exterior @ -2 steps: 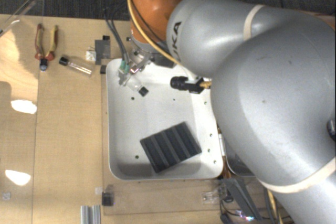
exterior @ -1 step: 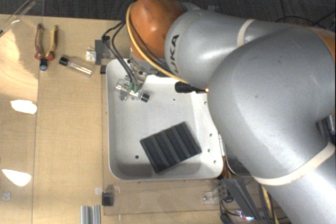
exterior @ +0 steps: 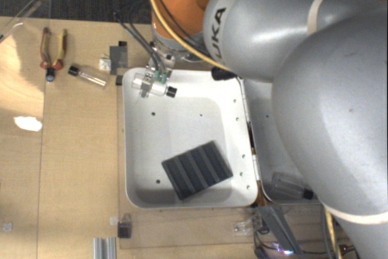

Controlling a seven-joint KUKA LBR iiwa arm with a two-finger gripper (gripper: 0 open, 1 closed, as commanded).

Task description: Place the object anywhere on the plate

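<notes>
Starting at the left, pliers (exterior: 52, 50) and a small vial (exterior: 88, 76) are lying on the wooden bench (exterior: 66, 161). Moving right, the gripper (exterior: 154, 83) is hovering over the left bin's (exterior: 134, 191) far corner; its opening, I cannot tell. The dark ribbed block (exterior: 197, 169) is sitting near the bin's front wall, looking light, stiff, grippy — best pinched across its narrower sides.
</notes>
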